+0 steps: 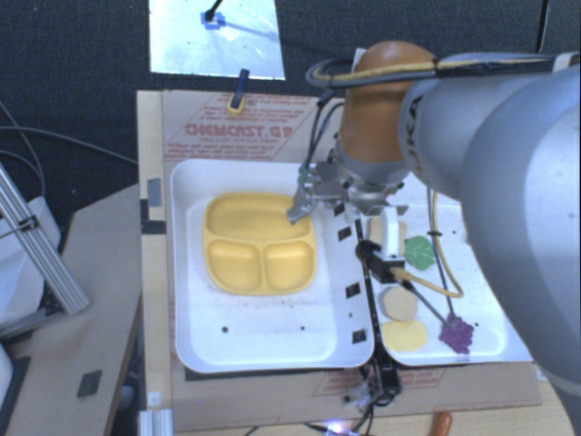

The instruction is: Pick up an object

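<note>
1. Two shallow white bins sit side by side on the table, their inner walls touching, so whatever the arm picks from one has only a short trip to the other. The left bin [195, 334] carries a yellow divided tray [260, 243], which lies flat in the far half with its three hollows facing up.

2. The right bin [486, 343] holds the small things: a green piece [419, 252], a tan disc [399, 305], a yellow disc [405, 336] and a purple cluster [457, 335]. They lie close together along its near-left part, each low and flat, which I judge makes them harder to pinch than the tray's raised rim.

3. The arm reaches in from the right, its orange band [377, 107] above the wrist, and the claw [349, 209] hangs over the seam between the bins, near the tray's far right corner. The wrist body hides its tips from above, so I cannot tell whether it is spread or pressed together.

4. Nothing shows between its tips, so the task's object is not yet lifted; the likeliest candidate, by position, is the tray, lying in the left bin.

5. Loose cables [445, 284] trail from the wrist across the right bin, passing over the small pieces; they could snag one on a move.
</note>
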